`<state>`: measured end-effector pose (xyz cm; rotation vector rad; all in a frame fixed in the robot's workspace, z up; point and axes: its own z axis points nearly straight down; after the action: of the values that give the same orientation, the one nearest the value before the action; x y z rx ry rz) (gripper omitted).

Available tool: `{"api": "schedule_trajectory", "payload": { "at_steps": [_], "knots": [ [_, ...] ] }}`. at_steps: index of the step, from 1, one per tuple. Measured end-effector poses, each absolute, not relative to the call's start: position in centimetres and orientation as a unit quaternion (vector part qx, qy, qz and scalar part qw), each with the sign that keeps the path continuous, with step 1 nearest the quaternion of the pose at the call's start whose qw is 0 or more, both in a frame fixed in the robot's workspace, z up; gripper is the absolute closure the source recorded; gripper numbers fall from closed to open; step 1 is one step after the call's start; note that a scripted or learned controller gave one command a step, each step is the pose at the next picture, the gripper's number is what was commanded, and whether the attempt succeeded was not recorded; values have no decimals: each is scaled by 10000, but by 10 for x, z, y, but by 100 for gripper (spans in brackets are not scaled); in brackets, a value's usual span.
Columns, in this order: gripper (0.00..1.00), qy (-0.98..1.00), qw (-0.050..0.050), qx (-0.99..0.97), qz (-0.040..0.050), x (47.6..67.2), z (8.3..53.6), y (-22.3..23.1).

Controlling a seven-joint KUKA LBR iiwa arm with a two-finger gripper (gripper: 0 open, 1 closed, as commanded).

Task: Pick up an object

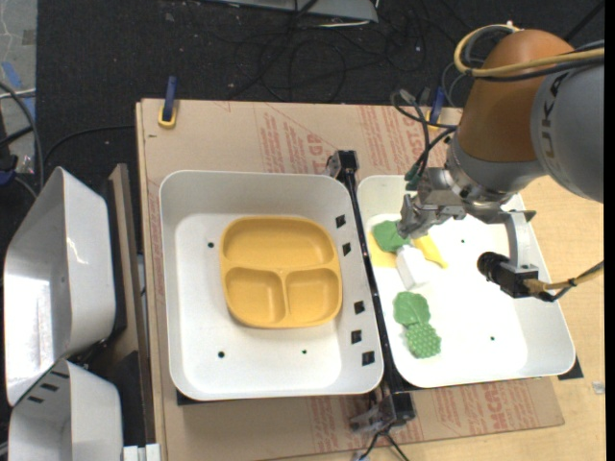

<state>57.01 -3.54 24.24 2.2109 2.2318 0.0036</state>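
Where the arm [533, 104] reaches in from the right, its end effector [420, 221] hangs low over the upper left corner of the right bin [500, 353], just above a small cluster of objects. Whether it is open or closed cannot be told, and nothing is seen held in it. Directly under it lie a green piece [386, 235], a yellow piece [428, 252] and a white block [411, 268] (all close together, touching or nearly so). Further toward the bin's near edge sit two more green items [415, 323], one smooth and one bumpy, side by side. The left bin [187, 286] holds a yellow divided plate [282, 271] lying flat near its middle. Both bins rest on the brown worktop [250, 133].
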Motion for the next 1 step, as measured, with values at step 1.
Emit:
{"api": "schedule_trajectory", "payload": {
  "at_steps": [1],
  "knots": [
    [100,7102,-10,7040,-1,564,241,16]
  ]
}}
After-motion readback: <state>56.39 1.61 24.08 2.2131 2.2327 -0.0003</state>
